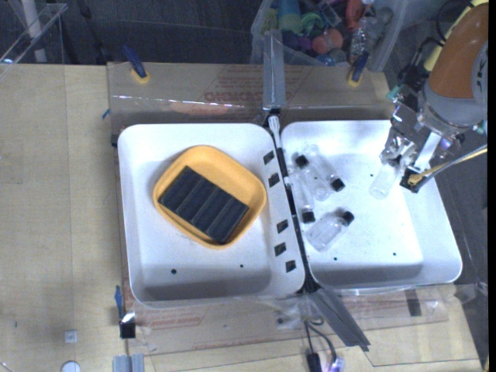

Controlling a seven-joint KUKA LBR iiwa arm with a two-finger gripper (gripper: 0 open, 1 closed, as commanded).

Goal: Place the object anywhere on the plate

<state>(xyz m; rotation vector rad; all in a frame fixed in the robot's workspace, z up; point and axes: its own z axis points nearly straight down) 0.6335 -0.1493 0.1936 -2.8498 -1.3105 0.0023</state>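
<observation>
A small clear plastic bottle (381, 184) is seen gripped between the fingers of the gripper (391, 173) at three o'clock, so carriage toward the yellow square plate (252, 184) at nine o'clock is judged next.

The right white bin (403, 246) lies under the gripper (404, 165), and the left white bin (139, 208) is well to the left of it. Between both bins, left of the gripper, runs a row of small black tabs (280, 225). Beyond the gripper, up and to the left, stands a clear box of coloured toys (325, 14). The wooden bench (54, 208) carries everything.
</observation>
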